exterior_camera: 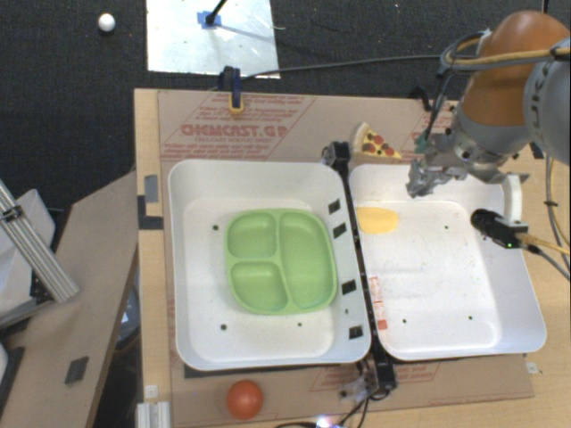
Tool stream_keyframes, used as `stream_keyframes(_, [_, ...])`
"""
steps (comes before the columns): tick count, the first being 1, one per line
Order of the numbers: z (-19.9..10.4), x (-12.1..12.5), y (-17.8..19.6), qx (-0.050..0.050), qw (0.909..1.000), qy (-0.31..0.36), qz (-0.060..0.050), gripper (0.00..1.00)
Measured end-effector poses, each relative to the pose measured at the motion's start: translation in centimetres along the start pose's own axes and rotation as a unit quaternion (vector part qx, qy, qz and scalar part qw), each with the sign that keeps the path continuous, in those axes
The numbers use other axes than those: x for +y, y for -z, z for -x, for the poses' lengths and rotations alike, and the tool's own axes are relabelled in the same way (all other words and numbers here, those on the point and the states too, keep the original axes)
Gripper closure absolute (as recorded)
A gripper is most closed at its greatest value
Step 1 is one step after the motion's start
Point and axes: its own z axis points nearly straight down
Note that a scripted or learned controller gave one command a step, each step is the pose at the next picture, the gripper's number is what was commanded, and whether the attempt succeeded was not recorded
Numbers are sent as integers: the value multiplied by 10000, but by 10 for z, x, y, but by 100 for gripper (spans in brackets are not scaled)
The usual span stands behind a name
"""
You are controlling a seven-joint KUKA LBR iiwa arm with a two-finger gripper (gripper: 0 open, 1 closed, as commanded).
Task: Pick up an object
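Observation:
A flat yellow object (376,220) lies near the back left corner of the right bin (464,328). My gripper (419,185) hangs over the back of that bin, a little right of and behind the yellow object, and apart from it. A green divided tray (279,260) rests in the middle of the left bin (201,328). A toy pizza slice (376,144) lies on the board behind the right bin.
An orange ball (244,399) sits on the board in front of the left bin. A small white ball (107,22) lies on the dark cloth at the far left. A silver sheet (211,25) and a blue clamp (232,86) are at the back.

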Motion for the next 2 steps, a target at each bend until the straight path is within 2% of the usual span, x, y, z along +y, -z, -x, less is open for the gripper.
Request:
stream_keyframes(1, [-44, -18, 8, 5, 10000, 5, 7, 100])
stream_keyframes(2, [-100, -43, 13, 7, 10000, 11, 2, 100])
